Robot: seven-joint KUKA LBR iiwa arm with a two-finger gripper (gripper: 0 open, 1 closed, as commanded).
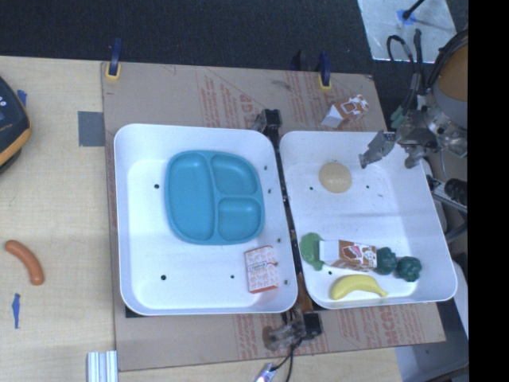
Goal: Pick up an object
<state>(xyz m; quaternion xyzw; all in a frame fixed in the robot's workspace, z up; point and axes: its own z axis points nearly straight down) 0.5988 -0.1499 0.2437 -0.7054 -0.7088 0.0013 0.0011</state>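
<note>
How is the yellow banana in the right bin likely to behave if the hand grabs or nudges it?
The banana looks like smooth toy plastic, so probably light and a bit slippery. Its curved shape may let it rock or spin when nudged. It lies near the bin wall, which could stop it sliding away.

Both bins, the left bin [135, 213] and the right bin [421, 213], are plain white. The divided plate [213, 196] is turquoise. The small carton [261, 268] is white with reddish-brown print. The banana [355, 287] is yellow, the round disc [336, 176] pale tan, perhaps a cookie. The sausage [25, 261] is orange-red.
</note>
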